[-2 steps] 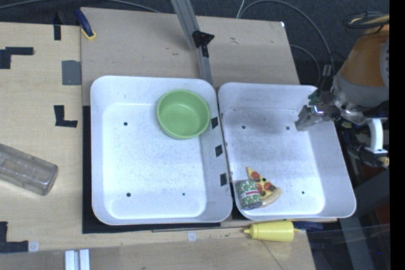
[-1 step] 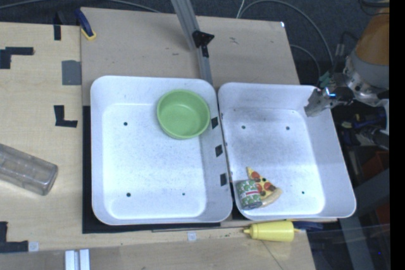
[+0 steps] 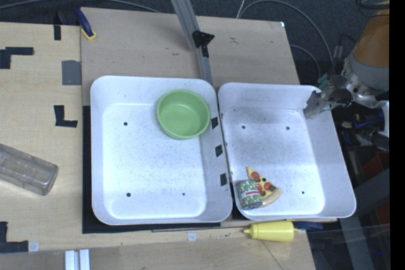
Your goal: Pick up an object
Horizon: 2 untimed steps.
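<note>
From above, the right bin point(image 3: 316, 155) holds a pizza-slice toy point(image 3: 263, 186) touching a small printed packet point(image 3: 249, 195) near its front left corner. The gripper point(image 3: 314, 104) hangs over that bin's far right rim, seemingly holding nothing; its opening is unreadable. A green bowl point(image 3: 183, 114) sits in the left bin point(image 3: 114, 155).

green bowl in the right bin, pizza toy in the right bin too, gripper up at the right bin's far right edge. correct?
Not quite. The camera view shows the green bowl in the left bin, not the right bin. The rest holds: the pizza toy lies in the right bin, and the gripper is at its far right edge.
</note>
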Available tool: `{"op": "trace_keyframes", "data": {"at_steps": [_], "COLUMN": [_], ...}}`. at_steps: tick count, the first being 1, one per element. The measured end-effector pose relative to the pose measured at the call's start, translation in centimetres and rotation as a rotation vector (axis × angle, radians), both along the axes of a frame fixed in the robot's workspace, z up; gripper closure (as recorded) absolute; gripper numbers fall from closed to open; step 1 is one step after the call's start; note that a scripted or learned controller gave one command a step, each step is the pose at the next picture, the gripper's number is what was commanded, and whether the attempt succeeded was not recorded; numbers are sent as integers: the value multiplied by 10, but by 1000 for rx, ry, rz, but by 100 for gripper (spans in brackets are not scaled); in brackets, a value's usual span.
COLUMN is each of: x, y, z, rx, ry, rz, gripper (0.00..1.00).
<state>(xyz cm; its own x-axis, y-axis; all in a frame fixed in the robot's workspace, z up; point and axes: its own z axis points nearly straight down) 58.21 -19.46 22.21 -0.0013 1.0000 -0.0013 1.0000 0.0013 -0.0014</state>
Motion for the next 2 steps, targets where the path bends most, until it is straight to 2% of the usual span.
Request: {"op": "trace_keyframes", "data": {"at_steps": [1, 2], "x": [7, 16], "y": [45, 96], "z": [7, -4], "rx": [2, 2], "ry": [-1, 1], "rz": [4, 5], "gripper": [100, 100]}}
